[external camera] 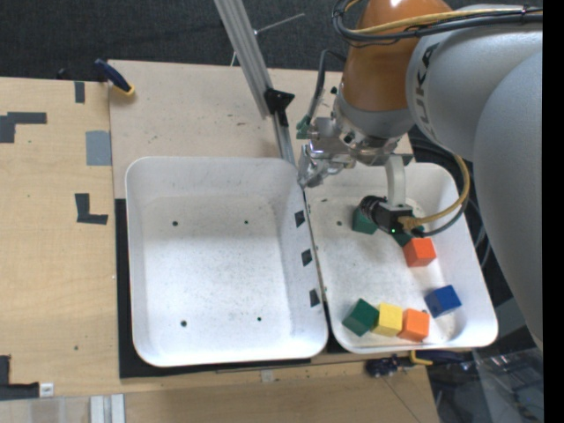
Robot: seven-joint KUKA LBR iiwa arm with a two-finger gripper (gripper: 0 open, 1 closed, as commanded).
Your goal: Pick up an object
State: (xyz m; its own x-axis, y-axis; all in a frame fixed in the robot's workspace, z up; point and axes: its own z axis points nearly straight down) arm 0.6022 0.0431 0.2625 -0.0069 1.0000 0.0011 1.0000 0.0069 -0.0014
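Observation:
Several small blocks lie in the right bin. A dark green block sits near the bin's middle, with an orange block to its lower right and a blue block below that. Along the front wall a green block, a yellow block and an orange block stand in a row. My gripper hangs over the back left corner of the right bin, close to the ridge between the two bins. It is well apart from every block, and nothing shows in it.
The left bin lies beside the right one. A slanted metal rail runs down from the top to the bins' shared back corner. The big grey arm covers the upper right. Cables loop over the right bin.

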